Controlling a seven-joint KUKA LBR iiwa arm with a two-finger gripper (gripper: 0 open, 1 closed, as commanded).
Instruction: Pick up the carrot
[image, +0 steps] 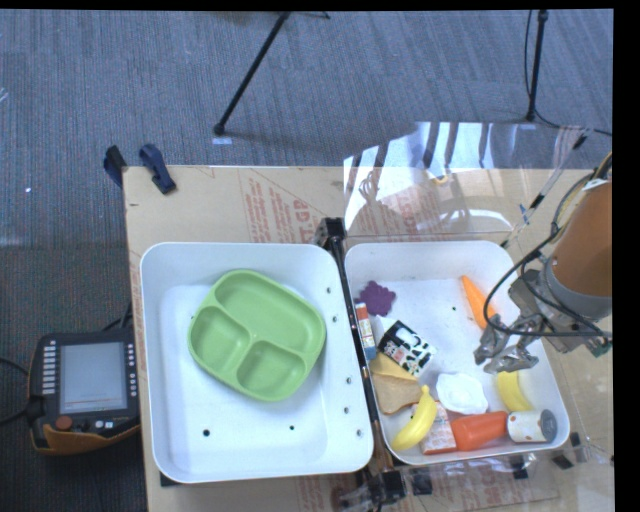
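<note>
so going left to right: green divided plate (258, 335) sits in the left bin (160, 400), nothing to do with this. in the right bin (440, 262) the carrot (473, 296) lies by the far right edge, on bare floor. probably light, stiff, a bit slick, so grab across its middle. gripper (508, 352) hovers just near-side of it with nothing in it, open or closed i can't tell. banana (417, 423) and milk carton (405, 348) are well clear.

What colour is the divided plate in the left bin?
Light green, seen plainly in the camera view: the divided plate.
</note>
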